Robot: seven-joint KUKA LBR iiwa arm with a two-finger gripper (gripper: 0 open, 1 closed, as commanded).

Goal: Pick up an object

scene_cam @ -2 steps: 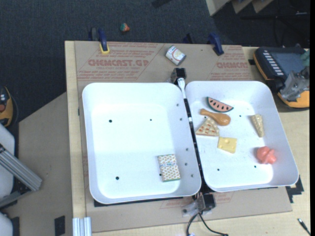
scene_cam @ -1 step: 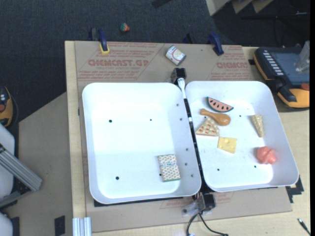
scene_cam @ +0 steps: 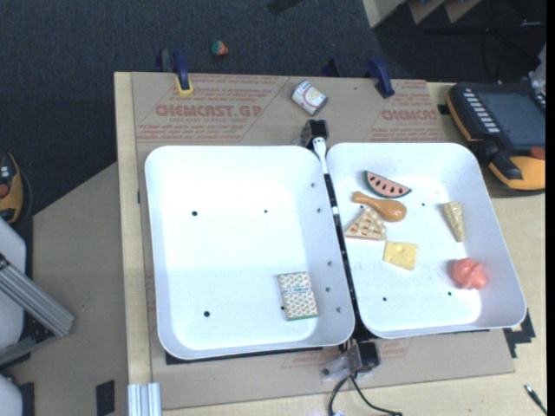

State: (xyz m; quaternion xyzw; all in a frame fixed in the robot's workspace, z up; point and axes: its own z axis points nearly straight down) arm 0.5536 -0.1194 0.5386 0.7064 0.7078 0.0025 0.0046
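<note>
The right bin (scene_cam: pixel 486 189) holds a watermelon slice (scene_cam: pixel 386 183), a brown drumstick-shaped piece (scene_cam: pixel 381 207), a waffle-patterned wedge (scene_cam: pixel 366 226), a yellow cheese square (scene_cam: pixel 401 255), a pale cheese wedge (scene_cam: pixel 454 219) and a pink lump (scene_cam: pixel 469 273). In the left bin (scene_cam: pixel 173 232) a small patterned box (scene_cam: pixel 297 295) lies near the front right corner.
A small white packet (scene_cam: pixel 309 97) lies on the cardboard bench behind the bins. Blue clamps (scene_cam: pixel 379 77) hold the board's back edge. A tablet device in an orange case (scene_cam: pixel 507 128) sits at the right. A cable (scene_cam: pixel 351 380) runs off the front.
</note>
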